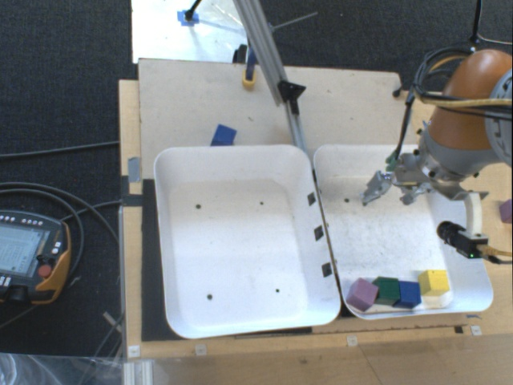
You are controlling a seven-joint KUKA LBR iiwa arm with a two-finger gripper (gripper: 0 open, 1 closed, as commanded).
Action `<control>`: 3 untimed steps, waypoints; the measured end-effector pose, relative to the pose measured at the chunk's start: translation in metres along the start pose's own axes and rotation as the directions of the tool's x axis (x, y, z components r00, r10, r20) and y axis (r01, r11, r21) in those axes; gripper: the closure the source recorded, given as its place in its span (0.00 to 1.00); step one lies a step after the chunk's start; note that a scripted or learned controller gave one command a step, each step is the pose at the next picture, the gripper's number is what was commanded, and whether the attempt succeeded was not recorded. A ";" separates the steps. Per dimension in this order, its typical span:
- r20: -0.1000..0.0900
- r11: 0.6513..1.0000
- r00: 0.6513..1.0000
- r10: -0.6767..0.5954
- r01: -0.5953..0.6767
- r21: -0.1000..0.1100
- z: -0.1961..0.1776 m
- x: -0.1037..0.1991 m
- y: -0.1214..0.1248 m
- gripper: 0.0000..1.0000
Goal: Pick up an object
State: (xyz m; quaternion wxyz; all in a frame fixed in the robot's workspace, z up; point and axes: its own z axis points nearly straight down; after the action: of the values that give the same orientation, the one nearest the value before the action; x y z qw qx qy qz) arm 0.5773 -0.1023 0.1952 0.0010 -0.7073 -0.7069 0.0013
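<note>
Arm poised over the right bin, with four blocks gathered at the bin's near edge.

The gripper (pixel 390 189) is seen above the far part of the right bin (pixel 353 239), its two fingers spread apart with nothing between them. A purple block (pixel 362 293), green block (pixel 387 288), blue block (pixel 408 294) and yellow block (pixel 434 282) are set in a row along the near wall, well apart from the gripper. The left bin (pixel 172 239) lies alongside.

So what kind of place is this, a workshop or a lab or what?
Probably a robotics lab. A grey arm with an orange band reaches over two shallow white plastic bins, small coloured blocks lie in one, and a handheld control pendant sits beside the bench.
</note>
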 end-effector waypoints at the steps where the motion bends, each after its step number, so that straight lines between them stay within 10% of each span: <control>1: -0.002 1.000 1.000 -0.001 0.001 0.000 0.108 0.017 -0.051 0.00; 2: -0.001 1.000 1.000 -0.002 0.002 -0.008 0.094 0.017 -0.048 1.00; 3: 0.001 1.000 1.000 0.000 0.000 -0.005 0.105 -0.010 -0.049 1.00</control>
State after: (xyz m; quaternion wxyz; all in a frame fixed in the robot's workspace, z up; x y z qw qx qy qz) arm 0.5282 -0.1121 0.0904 -0.0012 -0.7075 -0.7067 -0.0002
